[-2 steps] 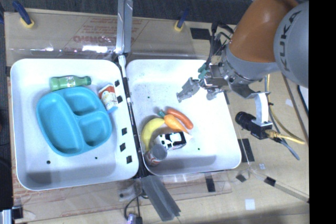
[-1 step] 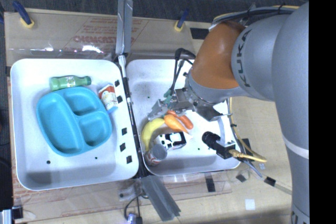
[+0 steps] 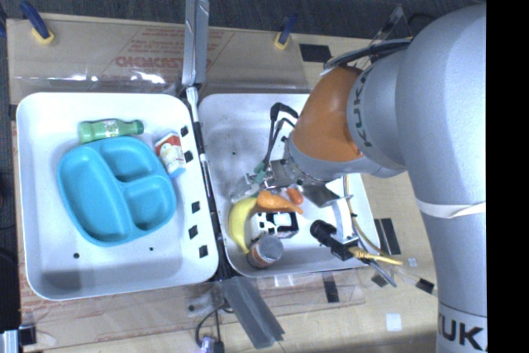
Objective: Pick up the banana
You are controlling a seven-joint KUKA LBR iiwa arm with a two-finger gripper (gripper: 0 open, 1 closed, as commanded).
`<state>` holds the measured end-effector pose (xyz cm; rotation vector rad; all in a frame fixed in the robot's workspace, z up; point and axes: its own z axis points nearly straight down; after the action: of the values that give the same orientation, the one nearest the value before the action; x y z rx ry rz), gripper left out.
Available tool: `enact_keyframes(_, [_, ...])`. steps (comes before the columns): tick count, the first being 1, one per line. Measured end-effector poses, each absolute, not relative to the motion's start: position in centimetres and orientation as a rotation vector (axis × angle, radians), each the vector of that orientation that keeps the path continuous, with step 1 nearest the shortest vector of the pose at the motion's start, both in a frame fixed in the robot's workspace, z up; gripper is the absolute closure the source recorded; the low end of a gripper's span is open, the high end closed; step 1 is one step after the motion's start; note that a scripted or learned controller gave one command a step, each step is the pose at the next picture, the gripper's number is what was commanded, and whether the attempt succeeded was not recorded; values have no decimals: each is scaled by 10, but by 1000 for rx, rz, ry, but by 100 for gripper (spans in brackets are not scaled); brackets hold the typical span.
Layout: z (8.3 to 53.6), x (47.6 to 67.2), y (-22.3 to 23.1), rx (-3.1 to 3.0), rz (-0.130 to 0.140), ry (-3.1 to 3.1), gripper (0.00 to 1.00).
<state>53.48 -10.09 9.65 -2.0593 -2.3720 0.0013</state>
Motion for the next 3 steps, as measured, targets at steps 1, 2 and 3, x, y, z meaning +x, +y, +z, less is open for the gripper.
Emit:
enact_keyframes(1, [90, 532, -95, -1880, 3, -2507, 0])
enact_keyframes(2, [98, 532, -95, -1872, 7, -2508, 100])
enact_keyframes(3, [98, 532, -95, -1872, 7, -2509, 0])
